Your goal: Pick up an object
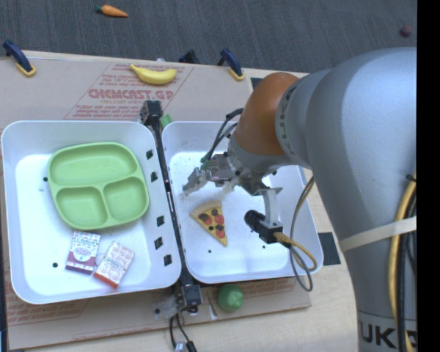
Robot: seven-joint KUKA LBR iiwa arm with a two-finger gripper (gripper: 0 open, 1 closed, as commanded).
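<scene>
A toy pizza slice [210, 223] lies flat on the floor of the right bin [293, 262]. My gripper [207, 183] hovers just above and behind it, pointing down and to the left, with its fingers spread and nothing between them. The left bin [22, 218] holds a green divided plate [97, 182] and two small snack packets [83, 251] [114, 262] near its front. The grey arm with its orange band [268, 112] covers the back right of the right bin.
A toy banana [154, 72] rests on the cardboard behind the bins. A green ball [230, 297] sits outside the front rim of the right bin. A black divider [165, 196] runs between the bins. A toy carrot [114, 10] lies on the floor.
</scene>
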